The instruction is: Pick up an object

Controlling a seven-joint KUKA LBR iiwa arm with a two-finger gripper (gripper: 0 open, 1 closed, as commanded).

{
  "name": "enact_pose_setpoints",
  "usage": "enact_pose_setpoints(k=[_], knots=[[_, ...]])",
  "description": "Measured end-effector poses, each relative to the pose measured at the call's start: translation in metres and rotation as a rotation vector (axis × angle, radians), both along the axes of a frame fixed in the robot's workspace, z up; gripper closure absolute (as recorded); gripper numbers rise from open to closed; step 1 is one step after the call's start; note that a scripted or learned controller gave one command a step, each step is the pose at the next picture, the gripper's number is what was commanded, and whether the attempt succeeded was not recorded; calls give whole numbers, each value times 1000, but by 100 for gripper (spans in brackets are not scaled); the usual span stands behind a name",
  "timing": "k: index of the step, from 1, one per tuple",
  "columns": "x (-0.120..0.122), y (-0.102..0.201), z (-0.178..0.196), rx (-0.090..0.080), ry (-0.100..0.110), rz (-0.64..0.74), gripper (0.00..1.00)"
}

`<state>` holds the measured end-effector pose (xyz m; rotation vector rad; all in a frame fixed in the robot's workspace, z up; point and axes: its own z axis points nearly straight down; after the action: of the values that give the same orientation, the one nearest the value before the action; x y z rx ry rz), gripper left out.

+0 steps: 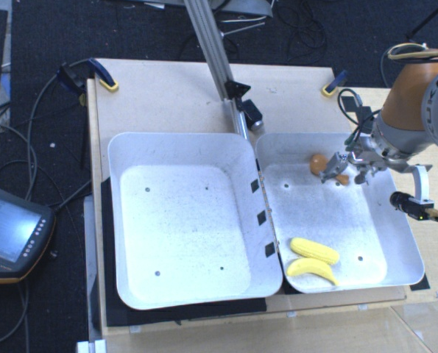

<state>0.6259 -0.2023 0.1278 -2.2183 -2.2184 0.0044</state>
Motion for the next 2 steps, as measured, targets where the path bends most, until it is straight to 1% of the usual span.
enact_pose_setpoints(k=[1, 2], knots=[[-1, 1, -34, 0, -2, 0, 0], [0, 0, -22, -2, -6, 1, 100]])
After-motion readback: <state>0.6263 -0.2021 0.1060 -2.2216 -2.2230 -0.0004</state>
